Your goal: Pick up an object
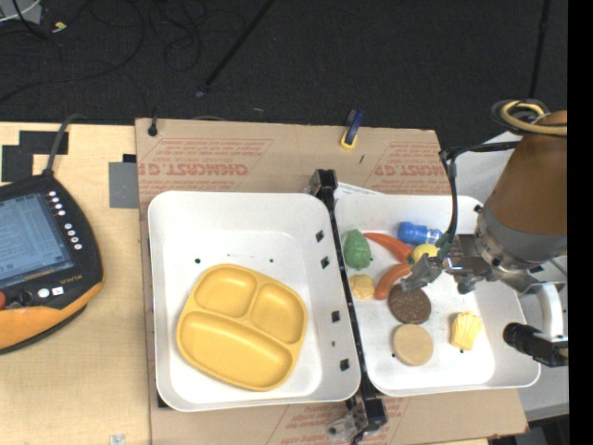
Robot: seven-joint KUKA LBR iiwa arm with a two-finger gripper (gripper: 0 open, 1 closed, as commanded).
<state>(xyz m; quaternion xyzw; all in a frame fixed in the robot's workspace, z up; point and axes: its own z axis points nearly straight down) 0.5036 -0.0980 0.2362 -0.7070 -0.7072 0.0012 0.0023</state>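
Right bin [500, 364]: jaws [419, 276] low above the toy food, grip state cannot be told. An orange carrot-like piece [393, 276] lies beneath them, long axis running lower-left to upper-right, beside a brown disc [409, 305]. Left bin [171, 248] bears a yellow divided plate [243, 337].

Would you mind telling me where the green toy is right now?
The green toy lies in the right bin, at its upper left by the divider, just left of the orange pepper and above a small yellow piece.

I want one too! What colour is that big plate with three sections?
Yellow. The plate shows best in the camera view.
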